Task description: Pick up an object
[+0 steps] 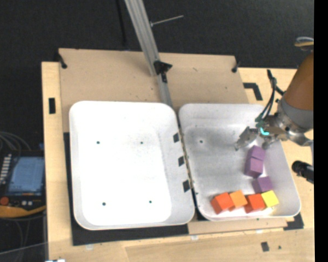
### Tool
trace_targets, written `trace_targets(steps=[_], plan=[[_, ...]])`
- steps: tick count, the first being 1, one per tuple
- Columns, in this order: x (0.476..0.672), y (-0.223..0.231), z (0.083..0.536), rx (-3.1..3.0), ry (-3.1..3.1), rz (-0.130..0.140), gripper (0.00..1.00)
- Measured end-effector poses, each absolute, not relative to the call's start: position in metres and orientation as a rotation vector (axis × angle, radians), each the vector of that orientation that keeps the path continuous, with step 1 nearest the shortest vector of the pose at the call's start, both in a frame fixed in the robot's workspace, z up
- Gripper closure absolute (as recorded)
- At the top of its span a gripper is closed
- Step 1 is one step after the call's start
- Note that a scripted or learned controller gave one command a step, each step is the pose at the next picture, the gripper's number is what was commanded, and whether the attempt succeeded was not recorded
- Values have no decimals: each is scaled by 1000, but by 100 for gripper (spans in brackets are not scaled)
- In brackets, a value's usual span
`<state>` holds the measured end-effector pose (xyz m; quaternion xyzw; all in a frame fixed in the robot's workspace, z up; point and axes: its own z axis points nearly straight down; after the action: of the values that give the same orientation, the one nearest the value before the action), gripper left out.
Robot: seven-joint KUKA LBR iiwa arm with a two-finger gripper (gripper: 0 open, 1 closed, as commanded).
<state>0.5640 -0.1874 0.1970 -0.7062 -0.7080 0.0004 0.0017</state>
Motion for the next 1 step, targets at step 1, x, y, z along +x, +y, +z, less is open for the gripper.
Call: trace_targets(steps=[1], plan=[[565,-187,199,-2218,-2225,-3,0]])
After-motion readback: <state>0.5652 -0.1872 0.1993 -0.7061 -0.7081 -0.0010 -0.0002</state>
